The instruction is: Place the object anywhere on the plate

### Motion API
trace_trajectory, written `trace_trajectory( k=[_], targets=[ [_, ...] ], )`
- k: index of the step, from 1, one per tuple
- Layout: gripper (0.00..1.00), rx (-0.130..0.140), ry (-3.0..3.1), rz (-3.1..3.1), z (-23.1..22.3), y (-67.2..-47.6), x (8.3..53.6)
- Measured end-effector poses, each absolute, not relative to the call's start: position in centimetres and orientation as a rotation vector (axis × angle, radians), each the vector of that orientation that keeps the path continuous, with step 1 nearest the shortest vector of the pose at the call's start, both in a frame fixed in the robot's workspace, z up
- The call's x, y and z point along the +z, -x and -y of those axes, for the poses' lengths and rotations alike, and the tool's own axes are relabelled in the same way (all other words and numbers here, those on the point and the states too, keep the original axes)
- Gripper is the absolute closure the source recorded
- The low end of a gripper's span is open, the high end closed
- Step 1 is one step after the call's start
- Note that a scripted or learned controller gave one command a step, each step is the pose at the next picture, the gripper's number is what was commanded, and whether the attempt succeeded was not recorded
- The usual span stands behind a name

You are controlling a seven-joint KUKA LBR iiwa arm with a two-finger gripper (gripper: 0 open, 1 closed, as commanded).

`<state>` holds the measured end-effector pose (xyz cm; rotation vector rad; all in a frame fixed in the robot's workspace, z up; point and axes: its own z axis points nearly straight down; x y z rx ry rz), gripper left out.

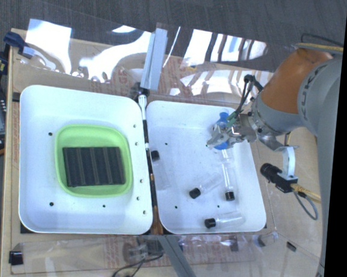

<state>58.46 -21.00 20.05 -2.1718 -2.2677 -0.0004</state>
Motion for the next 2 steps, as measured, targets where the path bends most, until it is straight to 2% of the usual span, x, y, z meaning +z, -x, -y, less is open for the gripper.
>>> trace_trajectory(
  k=[1,2],
  targets=[
    [0.0,-0.001,2.172,2.268,21.0,-58.5,20.1],
    [0.0,0.002,2.263,2.18,21.1,-55.7,24.7]
  ],
)
